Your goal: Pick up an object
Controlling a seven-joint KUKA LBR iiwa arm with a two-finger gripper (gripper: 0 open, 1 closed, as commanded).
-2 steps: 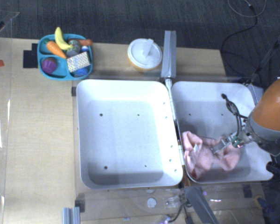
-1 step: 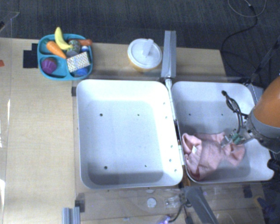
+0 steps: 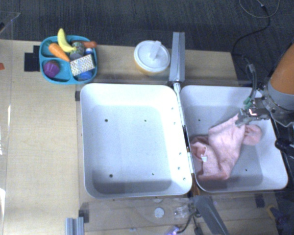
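Observation:
A pink cloth (image 3: 224, 146) lies in the right bin (image 3: 206, 102), crumpled at its lower left. Its upper right corner is drawn up into a peak that rises to my gripper (image 3: 246, 116). The gripper hangs over the bin's right half and is shut on that raised corner of the cloth. A rounded fold of the cloth (image 3: 253, 135) droops just below the gripper. The grey wrist and orange band (image 3: 289, 72) come in from the right edge.
The left bin (image 3: 130, 138) sits beside the right one, with a metal bar (image 3: 177, 58) above the seam between them. A blue tray of toy food (image 3: 67, 58) and a white lidded tub (image 3: 152, 56) stand behind the bins. A black cable (image 3: 250, 33) loops at the back right.

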